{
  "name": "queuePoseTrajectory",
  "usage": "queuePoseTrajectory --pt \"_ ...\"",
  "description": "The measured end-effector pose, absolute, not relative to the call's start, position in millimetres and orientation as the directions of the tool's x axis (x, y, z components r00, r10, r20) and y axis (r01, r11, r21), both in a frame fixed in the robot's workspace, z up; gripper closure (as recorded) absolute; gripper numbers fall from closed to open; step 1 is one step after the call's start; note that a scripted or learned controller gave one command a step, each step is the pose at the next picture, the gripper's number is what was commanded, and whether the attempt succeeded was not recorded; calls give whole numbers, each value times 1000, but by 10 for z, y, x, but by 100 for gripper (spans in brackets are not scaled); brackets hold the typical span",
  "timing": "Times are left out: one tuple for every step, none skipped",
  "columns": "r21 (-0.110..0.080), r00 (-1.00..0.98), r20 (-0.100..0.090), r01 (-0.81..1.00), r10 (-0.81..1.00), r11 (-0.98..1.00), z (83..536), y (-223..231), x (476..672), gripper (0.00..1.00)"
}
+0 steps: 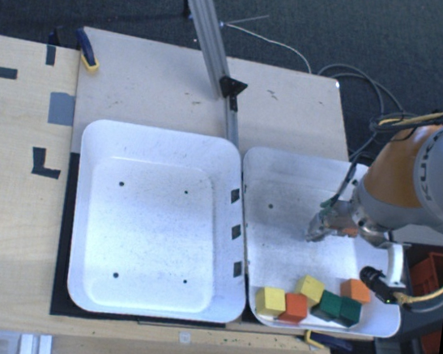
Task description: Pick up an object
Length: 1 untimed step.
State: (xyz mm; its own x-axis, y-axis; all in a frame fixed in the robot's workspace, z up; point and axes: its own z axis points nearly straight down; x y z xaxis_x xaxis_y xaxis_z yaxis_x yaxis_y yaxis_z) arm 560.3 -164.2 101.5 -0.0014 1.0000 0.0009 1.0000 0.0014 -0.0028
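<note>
We see the gripper (pixel 318 229) low over the right bin (pixel 286 181), centre right of frame; can't tell its state. Blocks (pixel 314 301) cluster along the bin's bottom edge.

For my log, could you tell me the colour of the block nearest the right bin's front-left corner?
Yellow: the block shows best in the camera view.

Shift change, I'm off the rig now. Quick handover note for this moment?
Gripper: over the right bin, above its bare middle; nothing visible between its fingers, and I can't tell whether they're open or shut.
Objects: all bunched at the right bin's near edge: yellow block, red-orange block, second yellow block, green block, orange block.
Left bin: no blocks in it.
Done: no pick visible.
Left: move to the cluster, grasp one block, lift.
</note>
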Motion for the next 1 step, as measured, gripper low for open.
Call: queuePoseTrajectory --pt "8 -2 -3 1000 1000 2 1989 -1723 5909 100"
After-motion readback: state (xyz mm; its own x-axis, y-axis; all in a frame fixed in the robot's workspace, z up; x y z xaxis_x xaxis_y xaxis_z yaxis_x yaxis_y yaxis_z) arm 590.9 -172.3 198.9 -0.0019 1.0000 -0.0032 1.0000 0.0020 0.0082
